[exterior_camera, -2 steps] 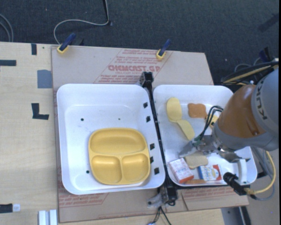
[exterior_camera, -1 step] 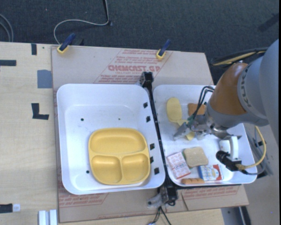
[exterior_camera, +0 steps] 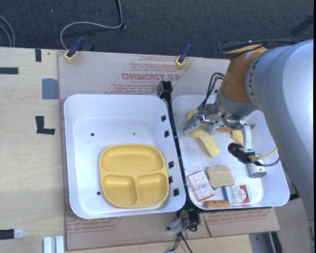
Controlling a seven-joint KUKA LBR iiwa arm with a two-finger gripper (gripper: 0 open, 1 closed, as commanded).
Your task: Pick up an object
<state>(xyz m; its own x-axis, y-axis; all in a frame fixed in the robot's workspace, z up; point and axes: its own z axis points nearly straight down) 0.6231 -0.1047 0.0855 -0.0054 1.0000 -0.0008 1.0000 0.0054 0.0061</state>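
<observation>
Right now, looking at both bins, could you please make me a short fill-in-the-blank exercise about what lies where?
1. The yellow divided tray lies in the ____ bin.
2. The tray has ____ compartments.
3. The gripper is over the ____ bin, near the banana-shaped piece.
4. The slice of bread lies in the same bin as the ____ carton.

Missing words: left; three; right; blue-and-white
</observation>
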